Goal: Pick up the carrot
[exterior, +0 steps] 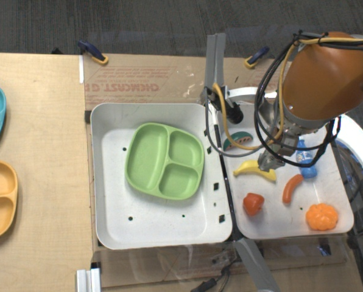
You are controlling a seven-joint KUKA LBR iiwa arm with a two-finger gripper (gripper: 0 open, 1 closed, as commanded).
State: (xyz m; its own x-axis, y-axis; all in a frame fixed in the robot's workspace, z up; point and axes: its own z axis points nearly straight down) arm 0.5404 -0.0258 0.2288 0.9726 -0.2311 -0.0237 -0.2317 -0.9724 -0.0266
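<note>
Hovered over the right shallow white bin with the claw (whether spread or pressed together, impossible to tell) above a yellow plastic banana, approach step apparently in hand, next likely needing a shift toward the small orange carrot just right and slightly nearer.

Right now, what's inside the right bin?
The right bin holds a banana, a carrot, a red tomato-like piece, an orange pumpkin-like piece and something blue. The arm covers its far part.

Bright even overhead light, soft shadows, glare on right bin rim, fairly sharp pic
</note>
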